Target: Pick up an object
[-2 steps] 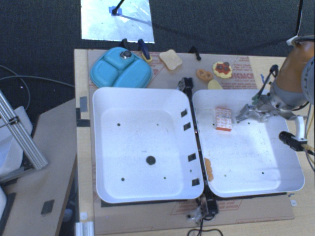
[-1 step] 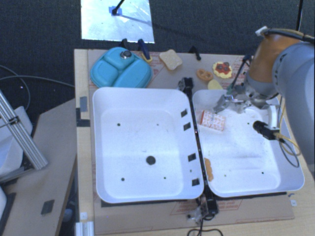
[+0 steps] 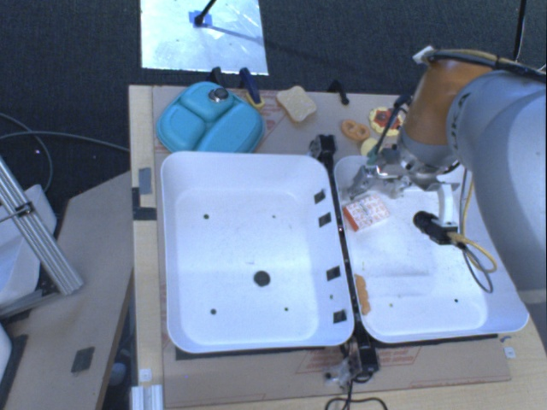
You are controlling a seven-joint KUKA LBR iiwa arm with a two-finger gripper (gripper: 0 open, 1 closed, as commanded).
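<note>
- While the arm (image 3: pixel 479 135) reaches in from the right, gripper (image 3: pixel 369 180) sits low at right bin (image 3: pixel 444 314) back-left corner; jaw state: cannot tell, too blurred.
- Nothing visibly held.
- Red-and-white patterned flat card (image 3: pixel 366 213) lies just below gripper, near divider.
- Small orange piece (image 3: pixel 361 294) by right bin's left wall.
- Left bin (image 3: pixel 197 314): dark round spot (image 3: pixel 261 278).

Bins: you've got two white ones, left bin (image 3: pixel 248 254) and right bin (image 3: pixel 427 297).
Arm (image 3: pixel 504 143): grey, with your orange band (image 3: pixel 440 101).
Card (image 3: pixel 366 213): white, red-checked.
Sectioned plate (image 3: pixel 209 122): light blue.
Bread slice (image 3: pixel 297 103): tan.
Floor (image 3: pixel 68 49): dark carpet.
</note>
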